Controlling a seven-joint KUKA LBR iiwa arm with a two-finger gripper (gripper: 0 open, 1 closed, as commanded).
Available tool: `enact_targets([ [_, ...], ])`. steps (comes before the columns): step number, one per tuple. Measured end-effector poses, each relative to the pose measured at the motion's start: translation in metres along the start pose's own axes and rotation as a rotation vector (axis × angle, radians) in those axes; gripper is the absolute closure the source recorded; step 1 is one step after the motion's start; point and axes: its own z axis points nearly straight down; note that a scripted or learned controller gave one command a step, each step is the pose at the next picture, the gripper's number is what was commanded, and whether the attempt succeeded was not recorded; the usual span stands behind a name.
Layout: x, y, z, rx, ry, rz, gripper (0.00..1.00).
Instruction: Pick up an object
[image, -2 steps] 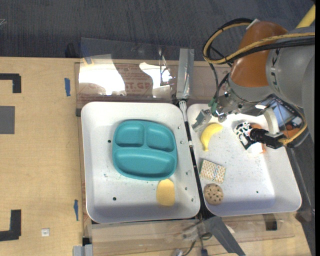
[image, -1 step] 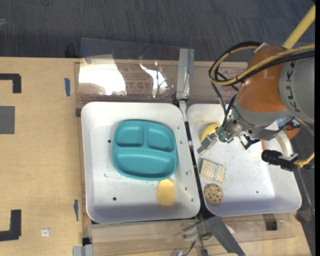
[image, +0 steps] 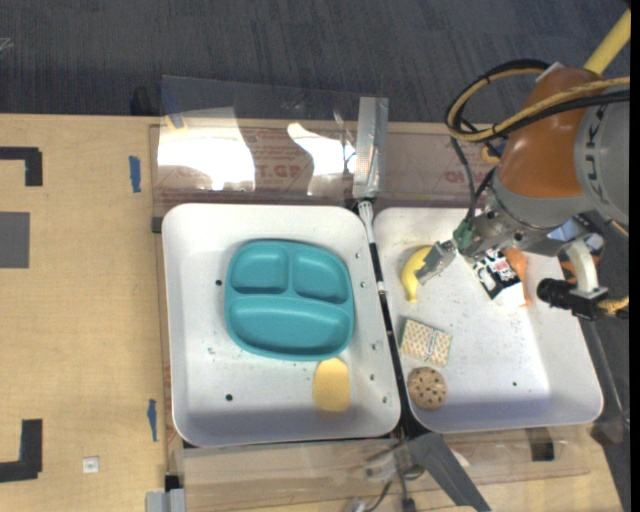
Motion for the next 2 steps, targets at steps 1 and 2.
enact_targets([
  [1, -0.044, 0.008, 0.092, 0.011, 0.006, -0.073, 0.00],
  [2, -0.074, 0.014, 0.065, -0.006, 0.009, 0.175, 0.00],
])
